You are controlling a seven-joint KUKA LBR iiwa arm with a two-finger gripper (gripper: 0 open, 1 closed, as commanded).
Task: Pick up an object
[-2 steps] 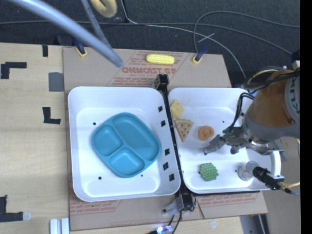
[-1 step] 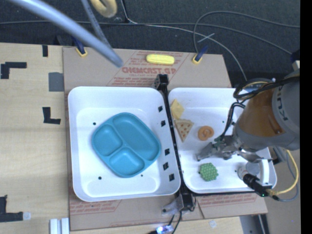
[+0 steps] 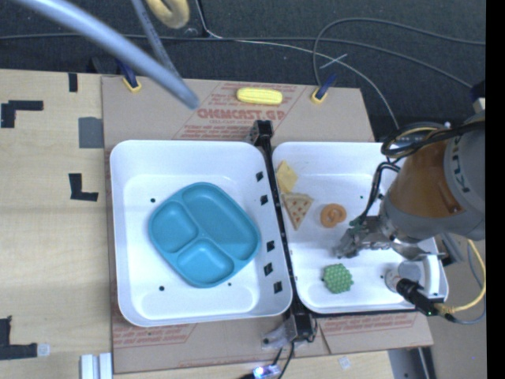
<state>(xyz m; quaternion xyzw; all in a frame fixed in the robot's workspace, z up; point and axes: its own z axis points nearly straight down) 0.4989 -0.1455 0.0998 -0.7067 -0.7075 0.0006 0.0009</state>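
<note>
The right bin (image 3: 316, 152) holds a green bumpy ball (image 3: 338, 278) near its front, a small orange round piece (image 3: 333, 215) in the middle, a tan waffle-like wedge (image 3: 297, 209) and a pale yellow wedge (image 3: 285, 177) by its left wall. My gripper (image 3: 348, 243) reaches in from the right and hangs low over the bin floor, between the orange piece and the green ball, touching neither that I can see. Nothing shows between its fingers.
The left bin (image 3: 126, 212) carries a blue divided tray (image 3: 204, 233). A yellow corn-like piece (image 3: 259, 96) lies on the cardboard behind the bins. Cables run over the dark area at the back. The arm's orange band (image 3: 422, 188) covers the right bin's right side.
</note>
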